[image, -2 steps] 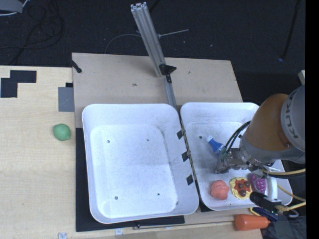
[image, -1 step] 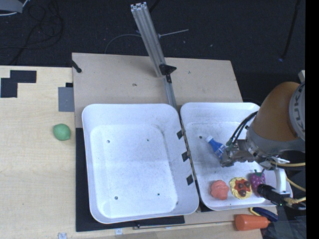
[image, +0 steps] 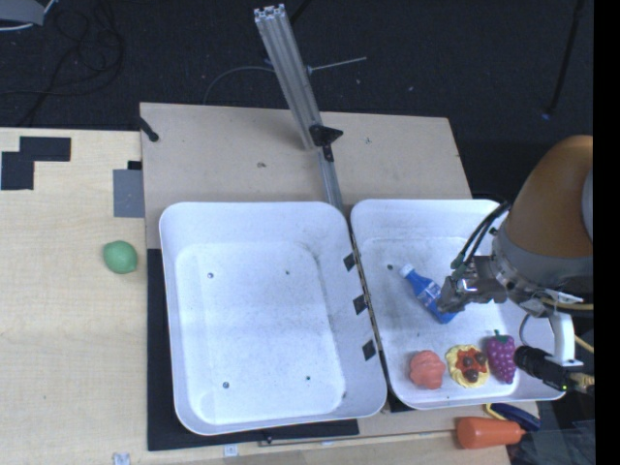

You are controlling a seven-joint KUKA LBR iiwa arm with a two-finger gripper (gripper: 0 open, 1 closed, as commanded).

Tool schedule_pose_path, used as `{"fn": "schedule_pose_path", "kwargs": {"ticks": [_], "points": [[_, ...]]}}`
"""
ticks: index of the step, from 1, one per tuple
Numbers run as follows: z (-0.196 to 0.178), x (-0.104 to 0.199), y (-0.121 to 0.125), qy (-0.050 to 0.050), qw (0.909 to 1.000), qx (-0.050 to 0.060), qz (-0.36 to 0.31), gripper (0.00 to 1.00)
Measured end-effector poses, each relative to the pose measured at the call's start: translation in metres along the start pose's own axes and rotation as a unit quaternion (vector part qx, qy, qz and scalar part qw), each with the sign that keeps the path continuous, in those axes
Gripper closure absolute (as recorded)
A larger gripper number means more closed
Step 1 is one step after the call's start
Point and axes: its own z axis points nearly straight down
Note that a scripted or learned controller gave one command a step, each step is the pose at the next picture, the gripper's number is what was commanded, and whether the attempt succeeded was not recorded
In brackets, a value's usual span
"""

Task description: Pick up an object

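Here, a small blue bottle (image: 423, 290) with a white cap, lying tilted in the right bin (image: 407, 223), gripper (image: 452, 301) at its lower end, fingers closed around it, touching the bottle.

Two bins sit side by side on the worktop (image: 58, 289). The left bin (image: 257, 318) holds nothing visible. In the right bin (image: 426, 226), a bottle (image: 426, 292) lies near the centre, with the gripper (image: 453, 300) at its right end. Along the front wall lie a rounded object (image: 425, 369), a flat piece (image: 469, 365) and a grape bunch (image: 501, 356), left to right. A ball (image: 121, 257) rests on the worktop, left of both bins. A carrot-shaped item (image: 489, 432) lies in front of the right bin.
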Motion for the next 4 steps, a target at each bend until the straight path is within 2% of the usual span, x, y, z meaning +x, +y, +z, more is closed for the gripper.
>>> {"fn": "schedule_pose_path", "kwargs": {"ticks": [1,3,4], "points": [[-0.055,0.007,0.008,0.0,1.0,0.0,0.0,1.0],[-0.056,0.124,-0.002,0.001,1.0,0.002,-0.002,1.0],[-0.044,0.165,-0.001,0.0,1.0,0.003,-0.001,1.0]]}}
